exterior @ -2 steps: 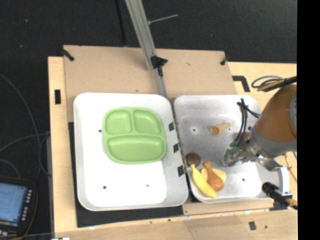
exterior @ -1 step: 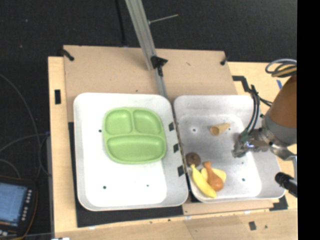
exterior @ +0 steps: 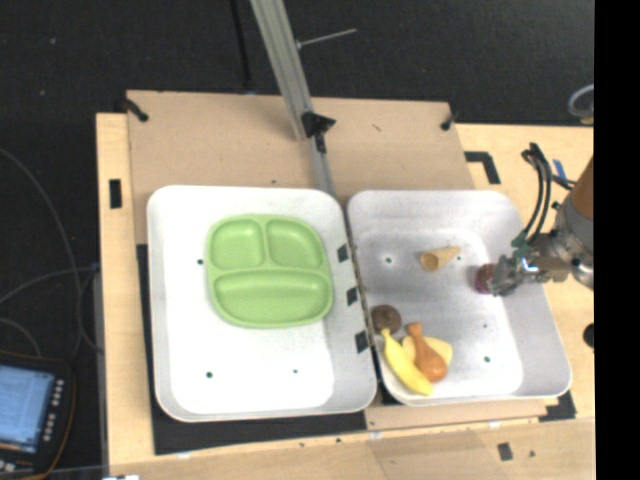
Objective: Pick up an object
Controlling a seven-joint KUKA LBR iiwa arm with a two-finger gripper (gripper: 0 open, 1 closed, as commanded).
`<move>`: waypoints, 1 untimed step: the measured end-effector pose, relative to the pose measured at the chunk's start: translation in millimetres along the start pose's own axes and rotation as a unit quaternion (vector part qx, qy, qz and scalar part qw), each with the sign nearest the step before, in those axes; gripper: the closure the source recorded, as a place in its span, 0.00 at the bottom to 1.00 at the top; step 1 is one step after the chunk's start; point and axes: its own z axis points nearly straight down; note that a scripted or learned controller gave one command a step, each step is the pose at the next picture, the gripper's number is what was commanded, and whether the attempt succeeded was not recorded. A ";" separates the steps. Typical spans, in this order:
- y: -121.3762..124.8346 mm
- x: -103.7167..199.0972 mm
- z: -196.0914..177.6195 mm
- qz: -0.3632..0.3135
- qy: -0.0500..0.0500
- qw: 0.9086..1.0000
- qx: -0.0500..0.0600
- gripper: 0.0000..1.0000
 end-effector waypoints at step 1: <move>1.5 -1.5 -24.9 -0.001 0.001 1.000 0.002 1.00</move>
